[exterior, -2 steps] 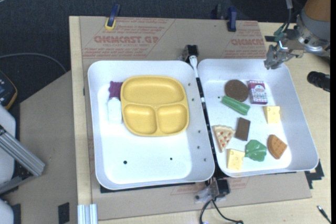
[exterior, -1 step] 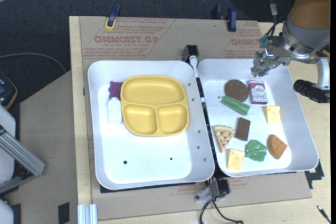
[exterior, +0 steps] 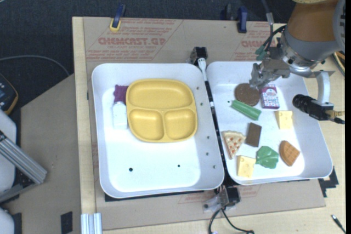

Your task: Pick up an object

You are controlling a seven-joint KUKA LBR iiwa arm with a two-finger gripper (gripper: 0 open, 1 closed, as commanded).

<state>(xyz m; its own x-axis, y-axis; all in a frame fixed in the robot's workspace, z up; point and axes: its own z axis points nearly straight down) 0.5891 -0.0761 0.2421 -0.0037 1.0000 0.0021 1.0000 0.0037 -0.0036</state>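
Camera view: gripper [exterior: 262,80] hangs low over the right bin [exterior: 315,167], just above a brown round cookie [exterior: 246,95] | grip state cannot be told | pink packet [exterior: 270,97] beside it, green pod [exterior: 245,110] below | yellow tray [exterior: 161,109] fills the left bin [exterior: 109,172].

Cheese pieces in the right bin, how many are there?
2. One cheese piece lies near the bin's right side, below the pink packet. The other cheese piece sits at the front edge, left of the green pepper. The arm might be hiding more.
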